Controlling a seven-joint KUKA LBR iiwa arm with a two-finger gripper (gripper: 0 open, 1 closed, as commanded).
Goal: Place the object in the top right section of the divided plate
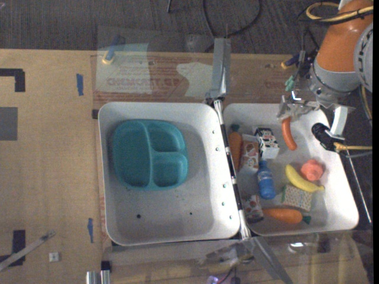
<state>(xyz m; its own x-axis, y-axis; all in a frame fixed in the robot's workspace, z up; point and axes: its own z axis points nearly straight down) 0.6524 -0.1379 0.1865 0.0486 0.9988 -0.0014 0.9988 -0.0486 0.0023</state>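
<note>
- Teal divided plate (149,154) sits in the left bin (112,218), its sections waiting.
- Red-orange sausage (288,134) hangs pinched in the end effector (290,116) over the right bin (349,212), lifted for transfer.

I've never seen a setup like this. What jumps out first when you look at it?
A teal divided plate lies alone in the left white bin. The right bin is crowded with toy food: carrots, a yellow banana, a blue bottle. Over its top right corner hangs the grey and orange arm, with a red sausage right below the gripper.
</note>
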